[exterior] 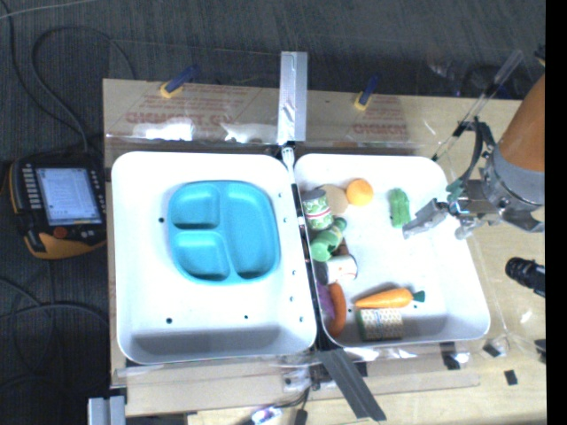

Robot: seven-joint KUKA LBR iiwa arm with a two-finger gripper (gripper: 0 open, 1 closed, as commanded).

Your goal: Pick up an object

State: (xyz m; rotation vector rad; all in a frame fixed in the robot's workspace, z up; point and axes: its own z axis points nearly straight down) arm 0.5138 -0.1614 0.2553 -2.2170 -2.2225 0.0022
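Observation:
The right bin (465, 312) holds several small items. An orange ball (359, 191) and a green pickle-shaped piece (400, 206) lie toward the back. A small can (316, 207) and green pieces (325, 237) crowd the left wall. A carrot (385, 298), a red piece (337, 302) and a small patterned box (382, 324) lie at the front. My gripper (440, 221) hangs over the bin's right side, just right of the green pickle piece. It is open, with nothing between its fingers.
A blue divided plate (221, 230) sits in the left bin (133, 326). A metal divider post (292, 96) stands at the back between the bins. A teach pendant (58, 204) lies on the floor at the left. Cables run along the arm at the right.

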